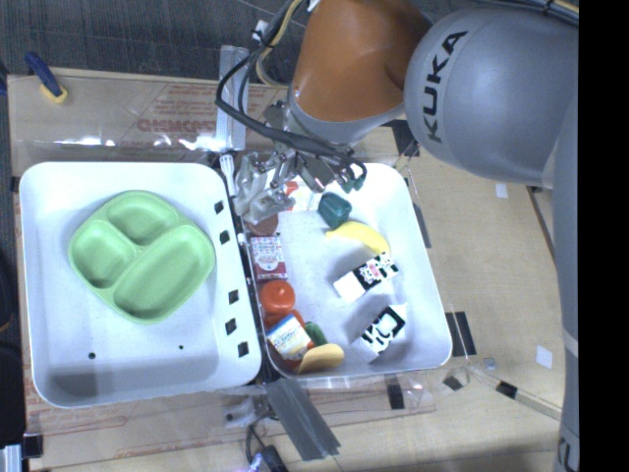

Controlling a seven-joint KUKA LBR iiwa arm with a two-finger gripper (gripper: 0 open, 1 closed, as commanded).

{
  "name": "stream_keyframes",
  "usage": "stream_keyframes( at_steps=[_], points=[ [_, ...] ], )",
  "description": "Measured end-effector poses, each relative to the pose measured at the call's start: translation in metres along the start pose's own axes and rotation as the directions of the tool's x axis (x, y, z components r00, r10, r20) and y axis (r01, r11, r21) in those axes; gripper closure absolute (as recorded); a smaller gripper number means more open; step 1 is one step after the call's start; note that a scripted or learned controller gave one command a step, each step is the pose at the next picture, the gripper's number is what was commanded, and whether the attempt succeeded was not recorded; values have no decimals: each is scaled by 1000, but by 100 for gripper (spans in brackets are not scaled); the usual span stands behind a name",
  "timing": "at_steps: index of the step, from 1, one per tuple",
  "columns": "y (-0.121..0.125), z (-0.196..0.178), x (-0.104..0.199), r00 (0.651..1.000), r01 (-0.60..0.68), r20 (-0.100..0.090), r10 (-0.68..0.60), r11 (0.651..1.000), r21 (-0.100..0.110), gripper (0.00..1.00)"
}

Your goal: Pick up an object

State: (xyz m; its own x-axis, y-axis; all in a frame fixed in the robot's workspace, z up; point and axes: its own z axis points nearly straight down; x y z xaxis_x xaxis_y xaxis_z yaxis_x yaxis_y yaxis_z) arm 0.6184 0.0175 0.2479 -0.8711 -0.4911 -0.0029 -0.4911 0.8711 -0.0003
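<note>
Gripper (263,187) is hanging over the far left corner of the right bin (418,264), and I cannot tell how its jaws are standing because the metal parts are blurring together. Objects are lying in this bin: a teal block (334,207) and a yellow banana (358,235) near the gripper, a red tomato (278,295) along the left wall. A green divided plate (142,255) is sitting in the left bin (39,293).
</note>
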Motion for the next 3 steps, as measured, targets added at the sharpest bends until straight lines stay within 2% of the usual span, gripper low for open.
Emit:
stream_keyframes(
  at_steps=[1,2,3],
  points=[
    [80,-3,64,1000,25,-1,-25,1000,0,100],
    [80,-14,63,1000,28,1,-28,1000,2,100],
    [136,-17,12,1000,-14,0,14,1000,0,100]
  ],
)
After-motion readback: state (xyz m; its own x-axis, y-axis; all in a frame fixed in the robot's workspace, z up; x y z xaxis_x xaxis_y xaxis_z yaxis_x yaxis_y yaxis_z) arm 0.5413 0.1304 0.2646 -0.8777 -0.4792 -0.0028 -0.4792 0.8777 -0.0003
